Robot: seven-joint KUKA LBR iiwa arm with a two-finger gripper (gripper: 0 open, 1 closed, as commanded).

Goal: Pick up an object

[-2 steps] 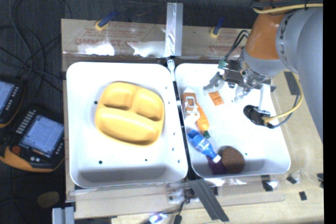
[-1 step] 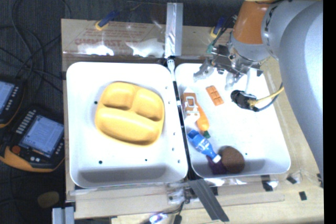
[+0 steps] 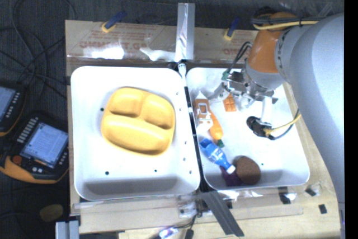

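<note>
In the right bin (image 3: 296, 173), along its left side, we see a small orange block (image 3: 229, 103) near the top, an orange carrot-shaped toy (image 3: 214, 129), a blue bottle-like toy (image 3: 216, 156) and a brown ball (image 3: 246, 168) trailing toward the lower centre of the frame. The gripper (image 3: 238, 88) hangs just above the orange block at upper right; whether it is spread or pressed together we cannot tell. A big yellow foam shape (image 3: 138, 120) lies in the left bin (image 3: 84, 176).

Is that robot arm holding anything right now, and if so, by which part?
It cannot be told. The pincer is low in the right bin, near a small orange piece, but the view is too small and cluttered to show anything held.
</note>
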